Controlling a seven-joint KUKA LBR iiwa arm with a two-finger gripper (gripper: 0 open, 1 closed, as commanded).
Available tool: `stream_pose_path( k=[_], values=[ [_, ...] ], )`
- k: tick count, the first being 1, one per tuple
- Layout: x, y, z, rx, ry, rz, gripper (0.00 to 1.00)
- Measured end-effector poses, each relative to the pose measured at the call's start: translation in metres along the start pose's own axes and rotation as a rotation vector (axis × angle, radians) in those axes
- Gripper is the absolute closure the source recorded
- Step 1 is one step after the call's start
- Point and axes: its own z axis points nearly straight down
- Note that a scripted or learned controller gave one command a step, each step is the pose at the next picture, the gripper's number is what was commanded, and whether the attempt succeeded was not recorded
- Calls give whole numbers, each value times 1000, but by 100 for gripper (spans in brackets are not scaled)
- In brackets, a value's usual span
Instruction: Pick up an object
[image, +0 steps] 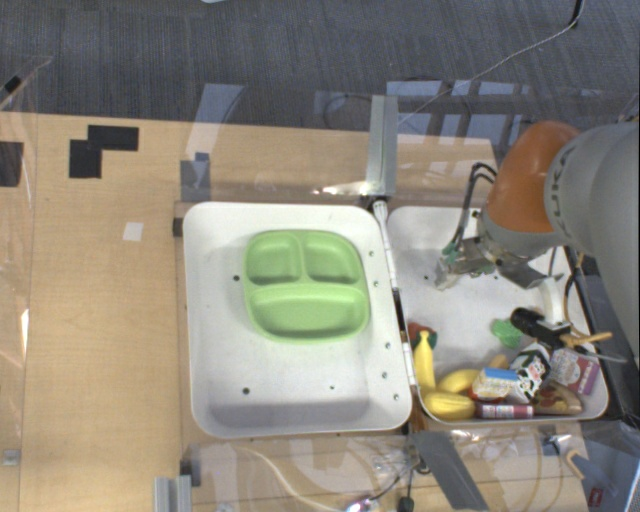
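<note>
- No brand or word can be read. The small carton (520, 378) has black-and-white cow patches and some print, and the pink packet (578, 368) beside it has a printed face, but both prints are too small to make out.
- The bench (90, 330) bears blocky black marks (100, 148) at its far left, with no lettering on them.
- The things to pick from lie heaped in the near right corner of the right bin (455, 325).
- A banana (424, 360) lies along the bin's left wall.
- A rounded yellow fruit (459, 381) sits just beside the banana, with another yellow piece (447, 405) touching the near wall.
- A slim dark-red tube (505, 410) lies flat along the near wall, below the carton.
- A small bright green thing (505, 328) sits at the far edge of the heap; its kind is unclear.
- The gripper (452, 272) is over bare white floor in the far half of the right bin, well apart from the heap.
- How far open the gripper is cannot be told from this slant, nor whether it has hold of anything.
- The grey arm (590, 190) and its orange band (520, 190) cover the far right corner of that bin.
- The left bin (215, 380) holds a green divided plate (305, 285), with two small compartments at the far side and one wide one nearer, lying flat near its middle.
- The heaped things touch and overlap, with the carton and packet resting on others.
</note>
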Motion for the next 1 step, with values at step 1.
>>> stream_pose_path(
  k=[1],
  values=[
    [-3,0,0,-5,-6,3,0]
  ],
)
